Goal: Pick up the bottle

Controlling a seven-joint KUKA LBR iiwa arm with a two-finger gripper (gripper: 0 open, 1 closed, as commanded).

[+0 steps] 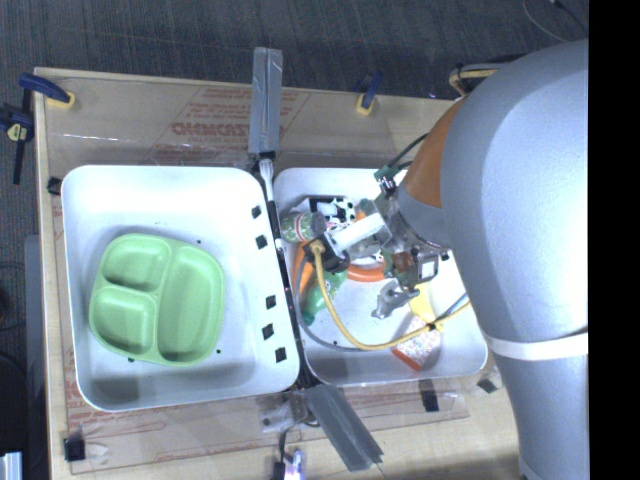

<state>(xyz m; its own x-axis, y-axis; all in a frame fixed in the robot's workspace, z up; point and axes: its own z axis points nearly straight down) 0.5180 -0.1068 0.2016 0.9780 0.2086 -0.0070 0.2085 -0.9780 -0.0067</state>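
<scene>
Over the right bin (325, 365) the arm (520, 198) hangs low, its pincer (392, 298) down among clutter near the bin's middle; whether it is open or closed I cannot tell, and nothing shows gripped. What looks like the bottle (298, 228) lies on its side by the bin's left wall, apart from the pincer, so the grasp seems not yet made. A green thing (312, 300) lies just beside it, probably crowding any approach. The left bin (80, 198) holds a green tray (158, 298)

Green 3-part plate (158, 298) in left bin (80, 198), grey arm (520, 198) over right bin (460, 356), gripper (392, 298) low among clutter
</scene>
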